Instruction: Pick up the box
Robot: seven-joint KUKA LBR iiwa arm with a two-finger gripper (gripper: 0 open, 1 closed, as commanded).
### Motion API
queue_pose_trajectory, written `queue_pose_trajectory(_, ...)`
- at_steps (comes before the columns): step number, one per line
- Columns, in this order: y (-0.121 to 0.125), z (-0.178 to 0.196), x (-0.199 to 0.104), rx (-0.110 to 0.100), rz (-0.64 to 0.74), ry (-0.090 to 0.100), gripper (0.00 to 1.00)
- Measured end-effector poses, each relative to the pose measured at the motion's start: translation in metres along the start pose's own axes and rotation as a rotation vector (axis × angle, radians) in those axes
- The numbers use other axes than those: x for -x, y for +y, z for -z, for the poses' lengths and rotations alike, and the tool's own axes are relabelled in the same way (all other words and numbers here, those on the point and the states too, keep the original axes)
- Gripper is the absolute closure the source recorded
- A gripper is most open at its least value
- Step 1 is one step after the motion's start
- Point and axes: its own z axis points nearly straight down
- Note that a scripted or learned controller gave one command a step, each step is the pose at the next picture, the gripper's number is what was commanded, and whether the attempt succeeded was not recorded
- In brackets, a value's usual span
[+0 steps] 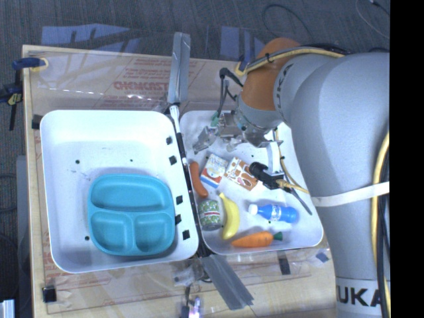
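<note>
The box (213,170) is a small white, orange and blue carton lying in the right bin (306,234), near its middle left. My gripper (213,134) hangs over the far part of that bin, just above and behind the box, with nothing seen in it. The grey arm with its orange band comes in from the right and hides the bin's right rear corner.
A printed flat packet (240,173) lies right of the box. An orange stick (197,179), a green can (211,212), a banana (230,218), a carrot (252,240) and a blue-capped bottle (273,212) fill the near half. The left bin (66,131) holds a blue divided tray (132,214).
</note>
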Motion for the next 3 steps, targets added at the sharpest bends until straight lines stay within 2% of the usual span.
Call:
queue_pose_trajectory(1, -0.058, -0.011, 0.007, 0.001, 0.025, 0.0, 0.0)
queue_pose_trajectory(2, -0.058, -0.002, 0.008, -0.002, 0.029, 0.0, 1.0)
queue_pose_trajectory(3, -0.042, 0.07, -0.047, 0.001, -0.127, 0.0, 1.0)
